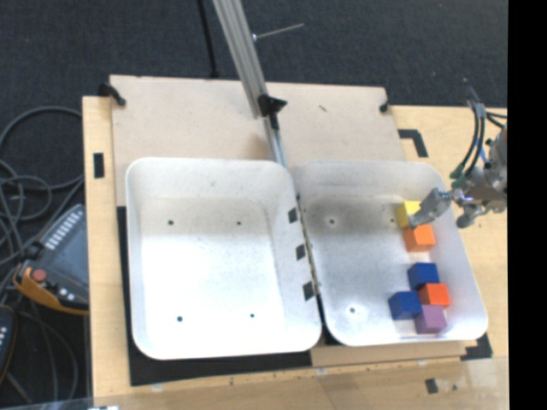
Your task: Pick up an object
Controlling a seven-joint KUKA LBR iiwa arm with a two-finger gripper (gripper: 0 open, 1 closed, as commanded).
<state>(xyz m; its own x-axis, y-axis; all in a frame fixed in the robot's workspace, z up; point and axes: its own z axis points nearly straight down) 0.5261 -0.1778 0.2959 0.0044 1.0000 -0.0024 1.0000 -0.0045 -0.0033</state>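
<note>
I am the arm, and I reach in from the right side of the surface (214, 114). My fingers (450, 203) hang over the right edge of the right bin (359, 254), near its far right corner. They are spread apart, with nothing between them. 1 finger (432, 206) points down toward the blocks, and its tip is right by the yellow block (408, 212).

All the blocks lie in the right bin, along its right side. The yellow block is the farthest back. The orange block (420, 237) sits just in front of it and touches it. Closer to the near right corner there is a little pile of 4 more. A blue block (422, 274) is at the back of that pile. A small orange block (438, 295) is just beside it on the right. Another blue block (403, 305) is in front on the left. A purple block (432, 319) is at the front, closest to the near edge of the bin.

The left bin (214, 254) sits right beside the right bin, and their edges meet in the middle. A silver pole (239, 41) leans up from the far side of the surface, behind the 2 bins.
</note>
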